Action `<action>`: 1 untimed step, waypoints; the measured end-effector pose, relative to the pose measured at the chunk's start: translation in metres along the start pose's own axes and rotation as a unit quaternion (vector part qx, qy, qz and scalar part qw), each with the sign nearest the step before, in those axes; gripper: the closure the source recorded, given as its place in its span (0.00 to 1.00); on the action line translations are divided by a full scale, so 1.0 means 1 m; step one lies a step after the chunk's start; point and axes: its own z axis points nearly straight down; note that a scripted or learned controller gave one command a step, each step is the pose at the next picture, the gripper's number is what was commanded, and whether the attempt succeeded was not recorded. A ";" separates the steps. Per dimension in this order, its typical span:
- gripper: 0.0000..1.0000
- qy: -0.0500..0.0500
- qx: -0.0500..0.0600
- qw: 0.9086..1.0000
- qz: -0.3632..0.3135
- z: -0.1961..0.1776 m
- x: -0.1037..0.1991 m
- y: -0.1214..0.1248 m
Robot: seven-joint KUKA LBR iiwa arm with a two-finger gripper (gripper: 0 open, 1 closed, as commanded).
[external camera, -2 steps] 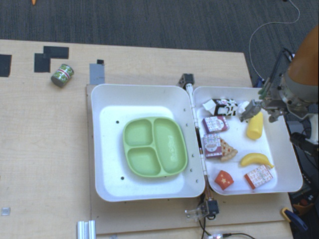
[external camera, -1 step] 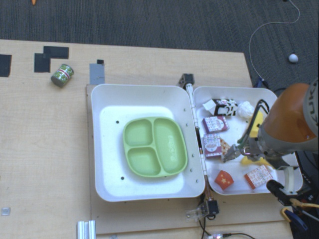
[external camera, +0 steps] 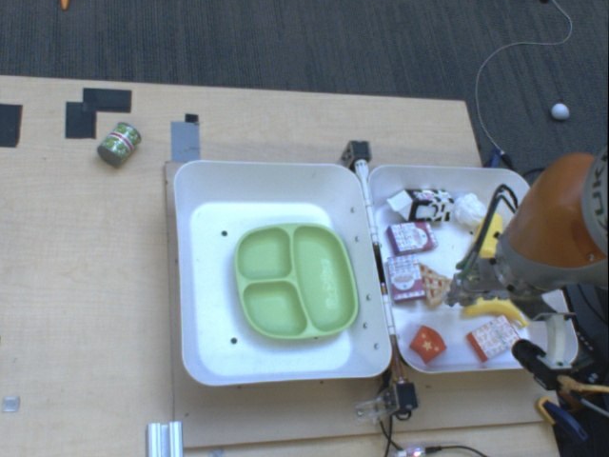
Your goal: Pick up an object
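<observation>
The arm's gripper (external camera: 463,288) hovers low over the right bin's (external camera: 514,175) clutter beside a banana (external camera: 495,307), sizing up a pick; its grasp state cannot be told

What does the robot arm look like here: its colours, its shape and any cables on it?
The arm is thick and rounded, with a wide orange band over a grey wrist section. A black cable loops along its left side. The gripper below is dark grey metal, small beside the arm.
</observation>
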 end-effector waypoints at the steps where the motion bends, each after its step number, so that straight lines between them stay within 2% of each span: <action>1: 1.00 0.001 0.003 1.000 -0.001 -0.063 0.057 0.031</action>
